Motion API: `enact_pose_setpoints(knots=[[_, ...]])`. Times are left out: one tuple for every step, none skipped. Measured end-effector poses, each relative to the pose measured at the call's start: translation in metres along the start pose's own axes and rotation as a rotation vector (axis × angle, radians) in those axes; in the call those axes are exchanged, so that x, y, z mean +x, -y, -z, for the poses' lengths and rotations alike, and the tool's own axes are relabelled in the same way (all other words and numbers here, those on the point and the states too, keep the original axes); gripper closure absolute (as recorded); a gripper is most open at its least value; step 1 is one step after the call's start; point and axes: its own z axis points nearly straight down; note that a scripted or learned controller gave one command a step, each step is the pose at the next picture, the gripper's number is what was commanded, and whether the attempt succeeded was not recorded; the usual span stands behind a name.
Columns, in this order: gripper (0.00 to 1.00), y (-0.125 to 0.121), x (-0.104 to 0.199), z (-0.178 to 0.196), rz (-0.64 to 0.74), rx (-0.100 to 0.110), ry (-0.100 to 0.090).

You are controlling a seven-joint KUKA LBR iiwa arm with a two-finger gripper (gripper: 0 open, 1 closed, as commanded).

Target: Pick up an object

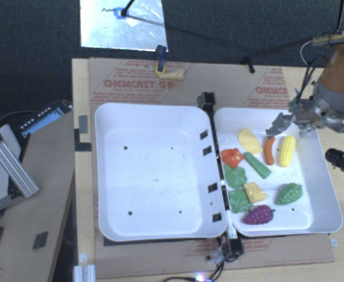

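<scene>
The toy carrot (269, 151) lies in the right bin (327, 216), between a yellow lemon-like piece (249, 140) and the corn cob (287, 150). It is probably light, hard, smooth plastic, likely to slip, so a hold across its narrow middle looks best. The arm (339, 81) reaches in from the right, wrist tilted down, with the claw (288, 122) hovering just above the carrot's upper end. Its fingers stand apart with nothing between them.
</scene>
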Motion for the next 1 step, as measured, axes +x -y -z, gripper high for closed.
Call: enact_pose_setpoints(knots=[[0.00, -0.0108, 0.0580, -0.1455, 0.006, 0.006, -0.003]])
